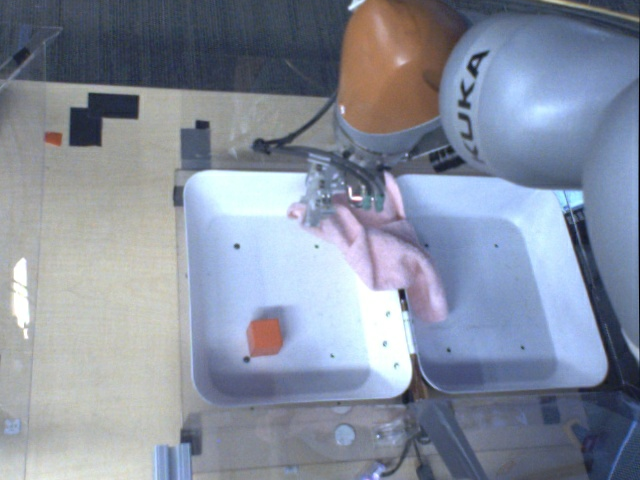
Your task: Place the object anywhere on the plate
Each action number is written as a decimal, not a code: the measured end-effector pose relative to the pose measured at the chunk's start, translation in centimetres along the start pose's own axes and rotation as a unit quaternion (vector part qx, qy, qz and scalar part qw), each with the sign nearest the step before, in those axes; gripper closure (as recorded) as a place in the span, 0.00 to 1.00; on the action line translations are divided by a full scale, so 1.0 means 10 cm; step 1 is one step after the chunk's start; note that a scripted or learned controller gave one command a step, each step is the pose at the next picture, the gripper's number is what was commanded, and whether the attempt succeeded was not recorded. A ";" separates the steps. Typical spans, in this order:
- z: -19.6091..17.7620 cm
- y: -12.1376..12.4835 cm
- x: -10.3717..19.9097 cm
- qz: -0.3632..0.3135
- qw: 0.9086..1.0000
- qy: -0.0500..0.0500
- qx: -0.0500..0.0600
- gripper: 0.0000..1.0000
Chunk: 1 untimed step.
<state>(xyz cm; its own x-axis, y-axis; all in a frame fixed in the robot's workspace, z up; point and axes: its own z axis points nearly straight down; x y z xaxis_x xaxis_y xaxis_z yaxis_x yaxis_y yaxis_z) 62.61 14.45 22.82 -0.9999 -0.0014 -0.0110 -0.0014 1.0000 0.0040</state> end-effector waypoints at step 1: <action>0.00 0.00 0.00 0.000 1.000 0.000 0.000 0.00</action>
